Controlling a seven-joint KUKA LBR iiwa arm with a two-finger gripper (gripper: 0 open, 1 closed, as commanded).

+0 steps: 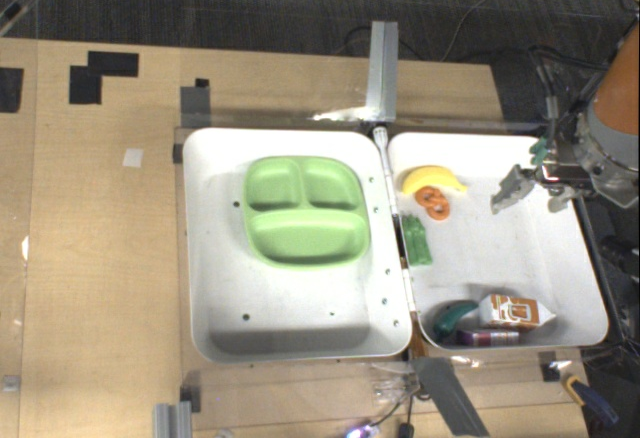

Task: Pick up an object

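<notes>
My gripper [535, 194] hovers over the right bin's [520, 246] far right side, open, with nothing between its fingers. To its left lies a yellow banana [433, 179] with an orange ring-shaped piece [433, 205] touching it. A green packet [416, 246] rests against the bin's left wall. Along the front wall lie a small white and orange carton [516, 310], a dark green object [455, 314] and a purple marker [488, 334].
The left bin [215, 316] holds a green divided plate [305, 209]. A metal post [384, 66] stands behind the seam between the bins. Bare white floor spreads across the middle of the right bin.
</notes>
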